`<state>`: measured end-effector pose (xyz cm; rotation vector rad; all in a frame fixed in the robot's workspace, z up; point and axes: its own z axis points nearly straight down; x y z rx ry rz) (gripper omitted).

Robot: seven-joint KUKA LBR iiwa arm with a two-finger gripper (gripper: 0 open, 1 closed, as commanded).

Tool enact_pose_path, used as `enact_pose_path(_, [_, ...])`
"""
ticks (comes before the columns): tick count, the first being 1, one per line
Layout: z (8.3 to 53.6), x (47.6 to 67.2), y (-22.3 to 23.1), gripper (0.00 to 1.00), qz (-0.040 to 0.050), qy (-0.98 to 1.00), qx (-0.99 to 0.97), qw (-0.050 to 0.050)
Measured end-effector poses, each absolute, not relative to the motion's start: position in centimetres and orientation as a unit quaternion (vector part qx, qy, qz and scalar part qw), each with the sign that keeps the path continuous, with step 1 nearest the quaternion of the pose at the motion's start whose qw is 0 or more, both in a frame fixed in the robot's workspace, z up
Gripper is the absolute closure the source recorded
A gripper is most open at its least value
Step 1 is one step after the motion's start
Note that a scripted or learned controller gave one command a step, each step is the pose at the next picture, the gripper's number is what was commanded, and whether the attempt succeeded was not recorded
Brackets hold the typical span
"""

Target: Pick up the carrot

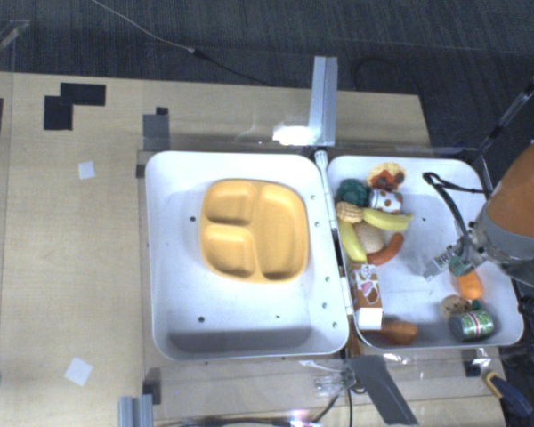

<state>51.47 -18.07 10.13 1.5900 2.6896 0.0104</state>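
The carrot (468, 285), a short orange piece, lies on the floor of the right bin (427, 296) near its right wall. My gripper (455, 261) hangs right over the carrot's upper left end, touching or almost touching it. The grey arm with its orange band (523, 194) comes in from the right, above the bin's right rim. The gripper's body hides the contact with the carrot.
A green can (473, 323) sits just below the carrot. Bananas (387, 221), a red sausage (384, 254), corn (349, 210), a carton (367, 285) and a brown sausage (397, 331) crowd the right bin's left side. A yellow divided plate (254, 229) rests in the left bin (178, 310).
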Motion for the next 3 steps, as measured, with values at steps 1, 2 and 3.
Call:
enact_pose_path(1, [9.0,49.3,-19.0,1.0,0.002,0.91,0.415,0.009])
enact_pose_path(2, [9.1,50.5,-17.3,1.0,-0.0011,0.975,0.221,0.01])
enact_pose_path(3, [9.1,49.3,-19.9,1.0,-0.0032,1.0,-0.023,0.01])
